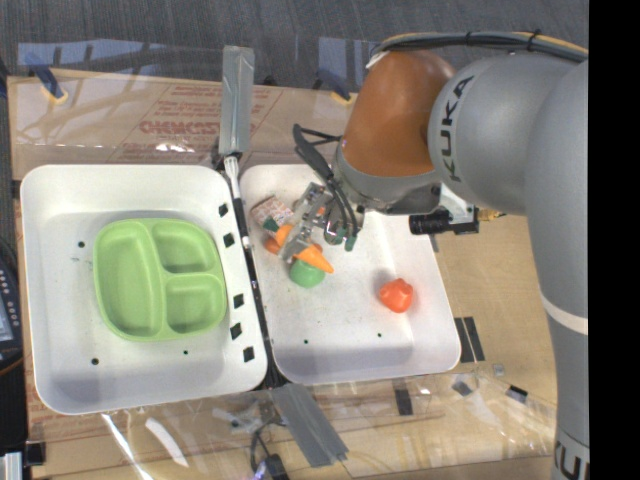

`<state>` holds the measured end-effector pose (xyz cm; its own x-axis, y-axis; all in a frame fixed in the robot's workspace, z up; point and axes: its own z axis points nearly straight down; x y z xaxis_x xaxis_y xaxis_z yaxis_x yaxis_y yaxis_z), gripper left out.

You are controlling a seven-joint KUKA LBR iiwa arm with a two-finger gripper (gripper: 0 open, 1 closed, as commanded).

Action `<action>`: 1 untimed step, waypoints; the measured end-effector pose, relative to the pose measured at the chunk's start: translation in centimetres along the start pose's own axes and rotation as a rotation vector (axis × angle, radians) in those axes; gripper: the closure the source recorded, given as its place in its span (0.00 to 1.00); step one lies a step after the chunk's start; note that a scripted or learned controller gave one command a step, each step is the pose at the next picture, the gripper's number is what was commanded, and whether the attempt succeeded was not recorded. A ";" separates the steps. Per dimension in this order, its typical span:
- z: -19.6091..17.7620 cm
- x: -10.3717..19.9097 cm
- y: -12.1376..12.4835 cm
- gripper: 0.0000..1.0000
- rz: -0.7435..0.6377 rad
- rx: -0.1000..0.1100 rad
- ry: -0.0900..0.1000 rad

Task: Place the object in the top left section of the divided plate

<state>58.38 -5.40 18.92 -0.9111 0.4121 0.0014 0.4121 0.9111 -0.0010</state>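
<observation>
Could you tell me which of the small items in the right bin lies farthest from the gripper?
The red-orange item, alone toward the bin's right side; the others cluster right at the gripper.

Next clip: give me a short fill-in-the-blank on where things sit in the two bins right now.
1. The green divided plate lies in the ____ bin.
2. The pincer hangs over the ____ bin.
3. The red-orange object lying apart from the small heap of items is on the heap's ____ side.
4. The plate has ____ sections.

Missing words: left; right; right; three
</observation>
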 end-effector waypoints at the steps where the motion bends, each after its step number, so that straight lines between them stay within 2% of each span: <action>1: 0.1 4.2 7.7 1.00 -0.154 0.002 0.006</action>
<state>57.69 3.37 18.79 -0.9635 0.2676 0.0072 0.2676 0.9635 -0.0021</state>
